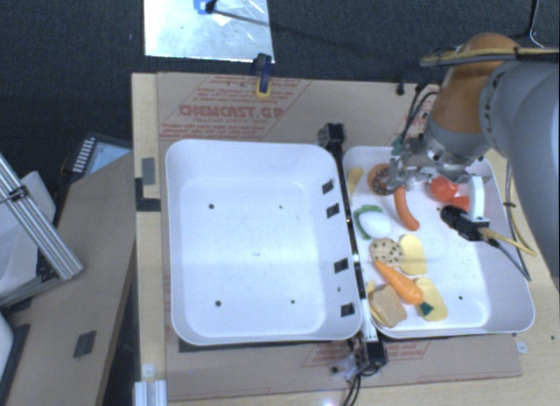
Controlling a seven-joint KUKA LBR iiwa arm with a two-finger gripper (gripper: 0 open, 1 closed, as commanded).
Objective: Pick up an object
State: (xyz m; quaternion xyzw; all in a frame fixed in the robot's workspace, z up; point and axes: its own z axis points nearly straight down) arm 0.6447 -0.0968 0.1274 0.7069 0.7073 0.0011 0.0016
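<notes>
The gripper (404,171) hovers over the sausage (405,208) in the right bin (507,308); finger state unclear. Sausage looks light, smooth, likely slippery; grip mid-length.

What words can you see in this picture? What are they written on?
"CHEMCAST GP", roughly: red print on the brown sheet under the white bins; blurred, so the letters are uncertain.
Red print on the same sheet's front edge, below the bins: too small and blurred to read.
No readable text shows on the toy food, the arm or the shiny square plate at the back.
</notes>
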